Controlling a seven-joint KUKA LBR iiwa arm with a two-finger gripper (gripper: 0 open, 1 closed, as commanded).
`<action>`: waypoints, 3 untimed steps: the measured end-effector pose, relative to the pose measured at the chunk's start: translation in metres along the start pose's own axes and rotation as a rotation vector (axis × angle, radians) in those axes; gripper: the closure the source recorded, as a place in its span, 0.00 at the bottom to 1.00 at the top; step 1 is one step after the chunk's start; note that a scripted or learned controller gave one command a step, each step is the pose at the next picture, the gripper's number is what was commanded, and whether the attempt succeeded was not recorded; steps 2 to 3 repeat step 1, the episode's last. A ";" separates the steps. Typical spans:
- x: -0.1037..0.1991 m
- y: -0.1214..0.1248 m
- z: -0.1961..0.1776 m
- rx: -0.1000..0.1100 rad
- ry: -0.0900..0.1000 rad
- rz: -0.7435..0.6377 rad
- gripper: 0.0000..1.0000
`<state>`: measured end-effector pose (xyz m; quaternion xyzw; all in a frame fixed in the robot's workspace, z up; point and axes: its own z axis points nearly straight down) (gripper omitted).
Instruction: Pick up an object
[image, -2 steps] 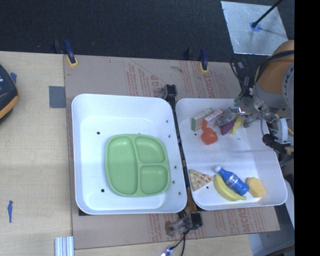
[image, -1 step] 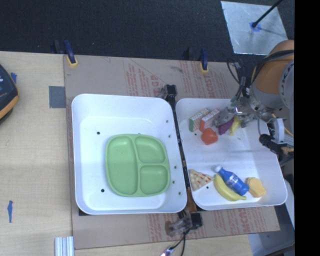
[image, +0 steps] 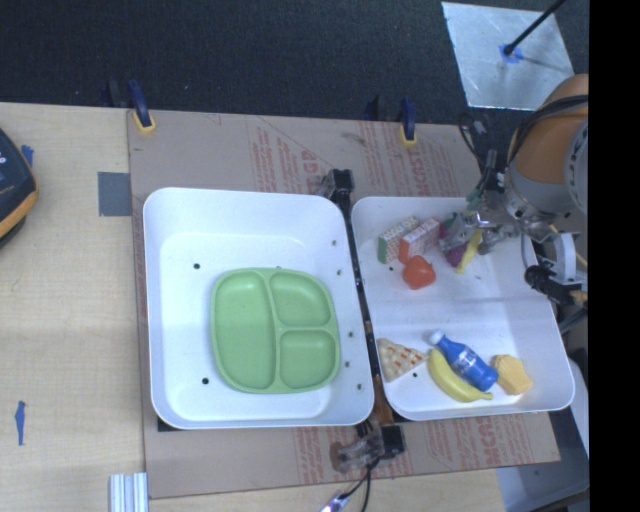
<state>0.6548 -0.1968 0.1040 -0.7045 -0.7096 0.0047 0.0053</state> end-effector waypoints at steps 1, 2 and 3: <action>0.119 0.002 -0.089 -0.014 0.001 0.001 1.00; 0.119 0.002 -0.089 -0.014 0.001 0.001 1.00; 0.119 0.002 -0.089 -0.014 0.001 0.001 1.00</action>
